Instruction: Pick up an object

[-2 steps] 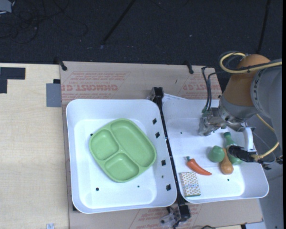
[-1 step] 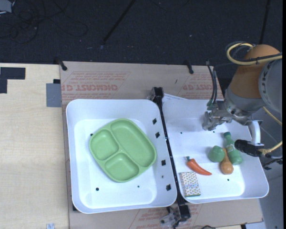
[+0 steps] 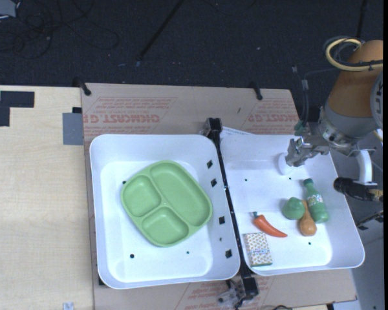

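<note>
Right white bin: gripper at top, finger state unclear; green bottle toward five o'clock, long axis twelve-to-six.

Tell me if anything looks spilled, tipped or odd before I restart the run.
Nothing looks spilled or damaged. The green bottle lies on its side in the right bin, close beside a green lump and an orange piece. The green plate sits flat but skewed in the left bin.

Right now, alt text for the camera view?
The gripper hovers over the right bin, above a green bottle, green ball, orange pepper and small box. The left bin holds a green divided plate.
</note>
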Tool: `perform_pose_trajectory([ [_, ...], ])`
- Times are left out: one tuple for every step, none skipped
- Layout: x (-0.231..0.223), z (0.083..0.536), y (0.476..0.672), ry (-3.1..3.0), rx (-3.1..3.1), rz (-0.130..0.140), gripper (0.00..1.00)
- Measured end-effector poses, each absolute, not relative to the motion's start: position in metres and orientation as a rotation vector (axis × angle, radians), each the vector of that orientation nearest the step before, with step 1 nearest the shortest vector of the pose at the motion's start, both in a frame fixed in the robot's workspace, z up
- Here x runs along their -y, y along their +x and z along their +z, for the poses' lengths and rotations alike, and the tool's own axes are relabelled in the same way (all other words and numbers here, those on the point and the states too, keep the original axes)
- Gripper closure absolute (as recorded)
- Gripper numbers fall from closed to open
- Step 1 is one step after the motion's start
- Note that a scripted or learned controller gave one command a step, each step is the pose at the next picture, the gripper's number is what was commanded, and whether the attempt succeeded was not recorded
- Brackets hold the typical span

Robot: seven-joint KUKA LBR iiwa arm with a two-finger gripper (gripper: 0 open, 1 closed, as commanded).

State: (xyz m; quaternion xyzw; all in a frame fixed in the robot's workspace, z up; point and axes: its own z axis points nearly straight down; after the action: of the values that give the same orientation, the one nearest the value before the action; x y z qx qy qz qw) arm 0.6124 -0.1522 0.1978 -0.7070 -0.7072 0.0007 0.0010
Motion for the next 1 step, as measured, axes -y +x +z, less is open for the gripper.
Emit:
perform_pose_trajectory([
  [0.1601,0.2436,0.6093,-2.220,2.221,0.002,1.00],
])
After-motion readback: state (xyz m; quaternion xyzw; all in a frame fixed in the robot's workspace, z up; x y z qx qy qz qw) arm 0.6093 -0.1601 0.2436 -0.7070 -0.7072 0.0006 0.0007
